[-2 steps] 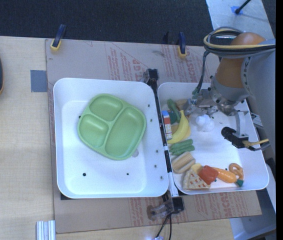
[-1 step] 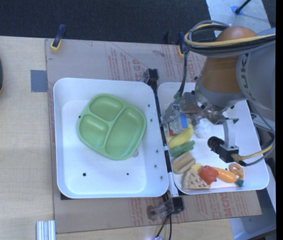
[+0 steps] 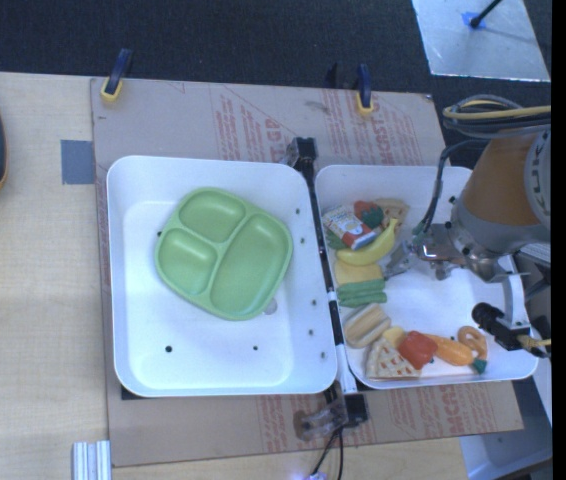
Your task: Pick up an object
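Right bin [image 3: 433,180], toy food along its left wall: banana [image 3: 368,250], green bean pod [image 3: 361,293], hot dog [image 3: 367,324]. Gripper [image 3: 403,258] low at the banana's right tip; finger opening cannot be told. Close squarely across the banana (neighbours crowd it), then lift straight.

Brightness: was even and fairly bright across the counter [image 3: 43,298].
Glare: washed out the white bins [image 3: 133,368], most at the right bin.
Shadows: fell soft and short under the green plate [image 3: 225,253].
Sharpness: stayed mildly soft throughout; small toy foods blurred together.
Background: went dark above the counter.
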